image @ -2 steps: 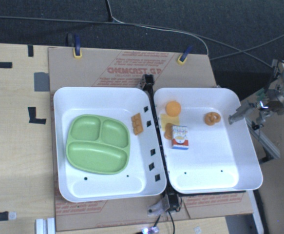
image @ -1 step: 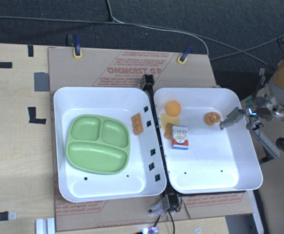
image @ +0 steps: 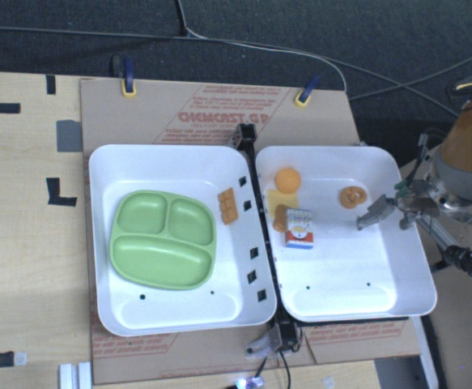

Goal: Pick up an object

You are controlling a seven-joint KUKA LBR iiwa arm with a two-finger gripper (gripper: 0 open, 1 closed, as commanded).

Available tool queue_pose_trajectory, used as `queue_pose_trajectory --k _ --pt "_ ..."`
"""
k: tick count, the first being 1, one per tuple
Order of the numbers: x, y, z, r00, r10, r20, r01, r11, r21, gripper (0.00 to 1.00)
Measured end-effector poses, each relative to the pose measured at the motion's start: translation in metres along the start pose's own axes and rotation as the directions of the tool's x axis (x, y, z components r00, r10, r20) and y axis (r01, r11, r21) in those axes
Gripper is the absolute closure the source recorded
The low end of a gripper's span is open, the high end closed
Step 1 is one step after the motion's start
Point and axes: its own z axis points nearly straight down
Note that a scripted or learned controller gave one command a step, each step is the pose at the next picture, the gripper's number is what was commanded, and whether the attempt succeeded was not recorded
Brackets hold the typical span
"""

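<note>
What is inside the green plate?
Nothing shows in the three compartments of the green plate. It lies flat in the left bin; whatever is beneath the plate is covered.

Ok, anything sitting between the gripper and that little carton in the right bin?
Camera view: mostly bare white bin floor between the gripper and the carton. The small brown donut-like piece sits just above that line, nearer the gripper.

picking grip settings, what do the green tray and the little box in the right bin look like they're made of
Green divided tray: looks like smooth moulded plastic, with a soft sheen and rounded compartment ridges. Small box: probably printed cardboard, with flat faces, sharp edges and coloured print, though it is too small to be sure.
</note>
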Motion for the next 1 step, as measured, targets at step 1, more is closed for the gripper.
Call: queue_pose_trajectory --k 1 --pt "-0.0012 -0.0046 0.064 1.0 0.0 -0.001 0.0 1.0 0.001 0.0"
